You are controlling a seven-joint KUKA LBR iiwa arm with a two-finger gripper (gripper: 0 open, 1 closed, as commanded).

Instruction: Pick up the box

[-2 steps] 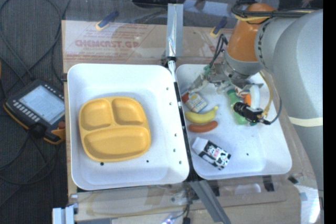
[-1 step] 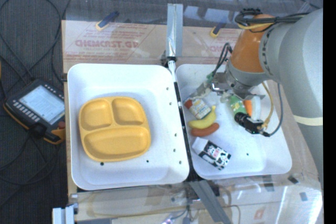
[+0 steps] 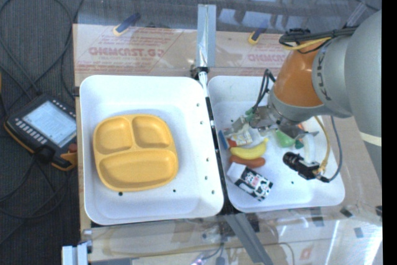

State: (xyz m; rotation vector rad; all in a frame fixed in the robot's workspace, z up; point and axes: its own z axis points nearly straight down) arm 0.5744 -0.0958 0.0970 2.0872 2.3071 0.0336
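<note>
Grey and orange, the arm comes in from the view's right. We log its gripper low over the upper middle of the right bin. We cannot tell whether the gripper is wide, narrow or holding anything, because the wrist covers it from above.

- Crumpled pale packet: at the gripper's left side. We cannot tell whether they touch.
- Yellow banana: just below the gripper in the view.
- Red oblong piece: just beyond the banana, lying alongside it.
- Box, white with black-and-white print: lying flat and askew on the bin floor, below the gripper past the red piece and clearly apart from the gripper.
- Green object: just right of the gripper, partly under the arm.
- Left bin: well left of the gripper. It holds a yellow three-compartment plate.
- Table: carries both bins.
- Handheld pendant with screen: farthest left, off the table.
</note>
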